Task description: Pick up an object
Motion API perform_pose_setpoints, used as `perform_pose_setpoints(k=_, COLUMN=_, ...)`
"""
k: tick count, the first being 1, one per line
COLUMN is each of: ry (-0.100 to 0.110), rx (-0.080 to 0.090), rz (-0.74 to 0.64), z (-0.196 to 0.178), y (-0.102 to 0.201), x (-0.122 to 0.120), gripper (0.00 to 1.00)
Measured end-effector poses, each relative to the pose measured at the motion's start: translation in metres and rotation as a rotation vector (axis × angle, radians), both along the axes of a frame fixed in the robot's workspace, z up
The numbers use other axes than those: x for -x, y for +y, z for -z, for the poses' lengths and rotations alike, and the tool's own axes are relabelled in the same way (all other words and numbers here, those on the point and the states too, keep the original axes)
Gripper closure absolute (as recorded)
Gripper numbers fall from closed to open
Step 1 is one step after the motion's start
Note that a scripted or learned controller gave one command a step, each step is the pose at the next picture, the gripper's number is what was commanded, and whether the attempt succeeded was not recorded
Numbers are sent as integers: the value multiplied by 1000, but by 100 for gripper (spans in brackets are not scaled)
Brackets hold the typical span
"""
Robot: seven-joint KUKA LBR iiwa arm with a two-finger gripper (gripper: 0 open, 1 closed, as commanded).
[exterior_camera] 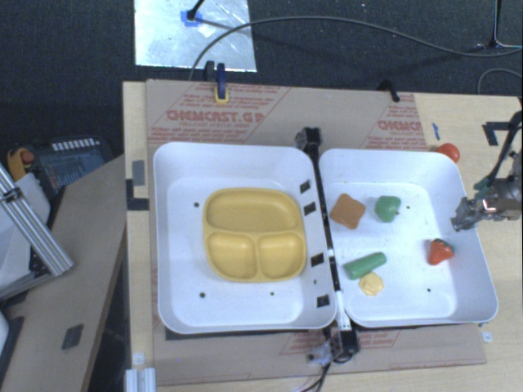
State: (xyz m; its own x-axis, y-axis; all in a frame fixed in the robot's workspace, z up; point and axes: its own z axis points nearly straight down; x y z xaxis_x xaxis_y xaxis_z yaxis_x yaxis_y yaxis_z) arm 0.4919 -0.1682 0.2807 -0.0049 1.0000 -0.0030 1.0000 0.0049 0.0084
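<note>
Green elongated toy vegetable (364, 264) lies flat in the right bin (470, 300), long axis slanted, upper end toward the end effector (467, 216), lower end away toward the divider; smooth, bright green, well left of and below the end effector. End effector sits at the right bin's right rim, nothing visible in it, opening can't be told, red-orange piece with green top (440, 251) just below-left of it. Farther left: green chunk (387, 208), orange-brown block (348, 211), small yellow piece (371, 283); yellow divided tray (253, 233) in the left bin (176, 300).
</note>
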Motion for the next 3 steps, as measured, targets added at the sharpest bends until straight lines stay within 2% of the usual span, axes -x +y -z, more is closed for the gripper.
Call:
perform_pose_setpoints(k=1, ry=4, rx=-3, rz=-5, z=3, y=43, x=-30, gripper=100)
perform_pose_setpoints(k=3, ry=5, rx=-5, rz=-5, z=11, y=151, x=-62, gripper=100)
